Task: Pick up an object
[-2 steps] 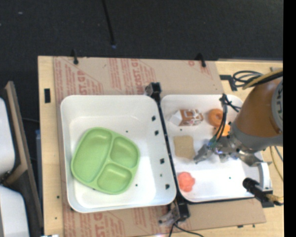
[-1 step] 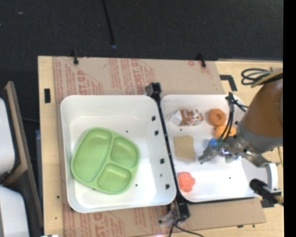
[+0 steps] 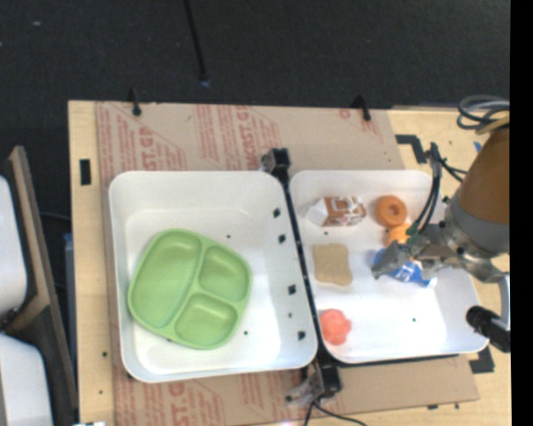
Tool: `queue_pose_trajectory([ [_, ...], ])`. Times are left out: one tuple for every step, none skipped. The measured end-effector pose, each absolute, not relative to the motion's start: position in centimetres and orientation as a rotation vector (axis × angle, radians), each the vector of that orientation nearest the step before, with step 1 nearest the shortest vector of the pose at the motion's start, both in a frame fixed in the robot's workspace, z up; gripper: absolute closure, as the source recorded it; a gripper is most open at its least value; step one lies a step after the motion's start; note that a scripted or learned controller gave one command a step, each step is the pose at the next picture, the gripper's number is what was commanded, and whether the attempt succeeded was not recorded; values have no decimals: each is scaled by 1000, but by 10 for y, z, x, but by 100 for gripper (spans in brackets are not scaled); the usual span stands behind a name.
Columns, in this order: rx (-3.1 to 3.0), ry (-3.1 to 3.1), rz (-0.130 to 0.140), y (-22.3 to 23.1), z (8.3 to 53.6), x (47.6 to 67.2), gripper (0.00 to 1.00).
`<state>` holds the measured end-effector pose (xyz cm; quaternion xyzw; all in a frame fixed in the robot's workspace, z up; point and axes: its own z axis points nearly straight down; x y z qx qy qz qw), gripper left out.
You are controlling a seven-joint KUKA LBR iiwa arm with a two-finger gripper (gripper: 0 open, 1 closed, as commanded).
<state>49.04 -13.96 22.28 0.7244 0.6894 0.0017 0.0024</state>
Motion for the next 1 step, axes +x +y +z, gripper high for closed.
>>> queue_pose_trajectory([
  [2221, 2220, 0, -136, 218, 490, 0],
])
